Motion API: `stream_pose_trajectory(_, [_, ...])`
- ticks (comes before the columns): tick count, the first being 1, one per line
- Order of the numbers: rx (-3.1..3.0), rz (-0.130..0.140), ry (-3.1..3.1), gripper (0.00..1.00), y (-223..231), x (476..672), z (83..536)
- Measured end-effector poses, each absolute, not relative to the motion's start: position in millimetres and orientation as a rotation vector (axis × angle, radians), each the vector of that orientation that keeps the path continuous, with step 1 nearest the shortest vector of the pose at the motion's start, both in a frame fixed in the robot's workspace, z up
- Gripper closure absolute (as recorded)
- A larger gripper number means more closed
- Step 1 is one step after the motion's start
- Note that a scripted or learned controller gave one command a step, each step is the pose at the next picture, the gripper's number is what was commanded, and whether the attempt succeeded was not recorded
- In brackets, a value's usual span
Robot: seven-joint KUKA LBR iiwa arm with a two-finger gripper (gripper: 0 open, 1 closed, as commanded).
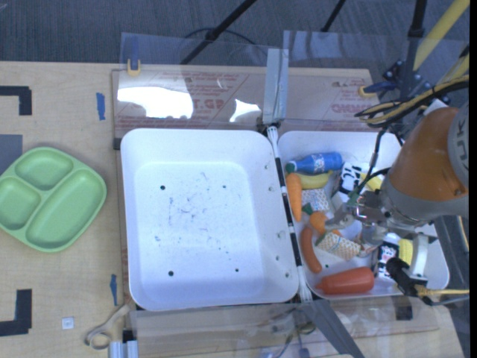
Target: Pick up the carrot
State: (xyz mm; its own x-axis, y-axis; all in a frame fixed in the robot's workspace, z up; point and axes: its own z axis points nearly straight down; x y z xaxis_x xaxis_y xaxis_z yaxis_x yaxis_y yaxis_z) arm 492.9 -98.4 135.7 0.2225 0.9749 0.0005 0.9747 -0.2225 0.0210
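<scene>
Carrot [295,195] lies along the right bin [440,274] left wall; claw [356,216] sits beside it, grip state unclear. Align along its length, avoid the hot dog [310,250].

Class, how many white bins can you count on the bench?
2: the left bin beside the green divided plate, and the right bin holding the food items, where the arm reaches in.

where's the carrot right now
In the camera view the carrot lies in the right bin, along its left wall, just below the blue bottle and beside the banana.
</scene>
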Motion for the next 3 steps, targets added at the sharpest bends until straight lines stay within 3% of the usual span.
stream_pose_trajectory(1, [1.917, 0.002, 2.487, 0.0, -63.1, 480.2, 238.4])
stream_pose_trajectory(2, [0.914, 0.002, 3.006, 0.0, -75.5, 479.8, 212.7])
stream_pose_trajectory(3, [0.914, 0.002, 3.005, 0.0, -75.6, 479.8, 212.7])
